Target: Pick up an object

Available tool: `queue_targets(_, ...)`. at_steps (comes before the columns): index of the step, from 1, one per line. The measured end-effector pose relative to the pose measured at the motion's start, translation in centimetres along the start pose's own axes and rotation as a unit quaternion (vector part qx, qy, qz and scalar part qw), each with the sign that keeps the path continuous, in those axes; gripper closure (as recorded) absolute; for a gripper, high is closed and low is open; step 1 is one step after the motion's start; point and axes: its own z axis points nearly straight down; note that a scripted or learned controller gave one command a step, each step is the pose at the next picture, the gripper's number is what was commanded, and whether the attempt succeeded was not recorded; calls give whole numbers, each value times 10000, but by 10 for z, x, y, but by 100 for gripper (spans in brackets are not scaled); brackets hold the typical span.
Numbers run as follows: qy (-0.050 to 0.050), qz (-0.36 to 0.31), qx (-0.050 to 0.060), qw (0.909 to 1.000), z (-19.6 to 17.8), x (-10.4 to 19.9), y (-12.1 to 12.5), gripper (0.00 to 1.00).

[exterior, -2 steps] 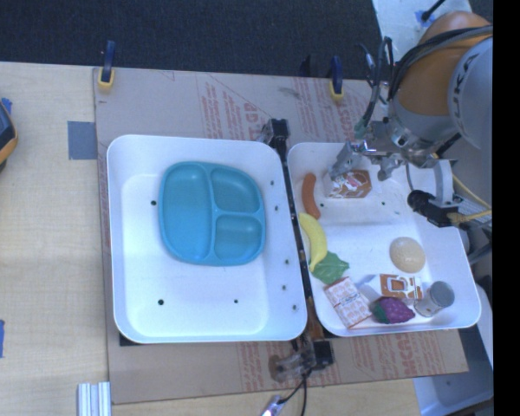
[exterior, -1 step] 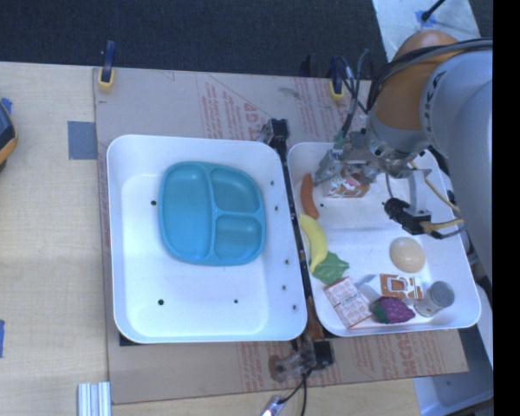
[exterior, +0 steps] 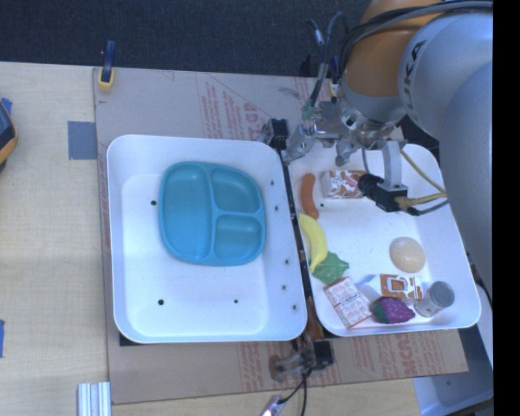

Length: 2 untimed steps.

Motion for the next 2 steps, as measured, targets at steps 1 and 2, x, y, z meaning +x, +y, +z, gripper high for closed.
queue_targets(1, -9, 14, 12, 10000, 1, -62, -21, 0)
queue_targets(2, -9, -2, 1, 10000, 1, -7, 0, 0)
